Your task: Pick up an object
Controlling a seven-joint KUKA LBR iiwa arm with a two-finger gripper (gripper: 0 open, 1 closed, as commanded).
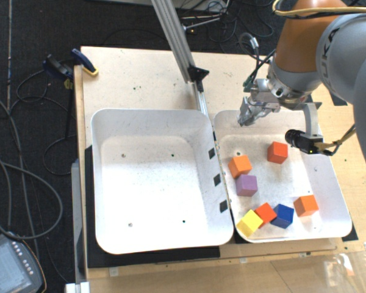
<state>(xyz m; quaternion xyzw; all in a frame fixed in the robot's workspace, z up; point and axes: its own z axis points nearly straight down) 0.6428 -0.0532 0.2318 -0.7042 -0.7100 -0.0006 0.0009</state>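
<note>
Well, the big grey arm with its orange band [311,35] reaches in from the right, above the far edge of the right-hand shallow white plastic bin [335,194]. The left-hand white bin [110,163] sits just beside it. The two-finger metal gripper [249,116] hangs over the bin's far rim, pointing down, with nothing between its fingers; whether they stand wide or narrow I cannot tell. To my eye this is the approach, no pick begun. All the blocks lie in the right bin: nearest the gripper an orange cube [240,165], touching a purple cube [246,185], and a red cube [277,152] apart. Next it would need to move nearer over one block and descend.
</note>
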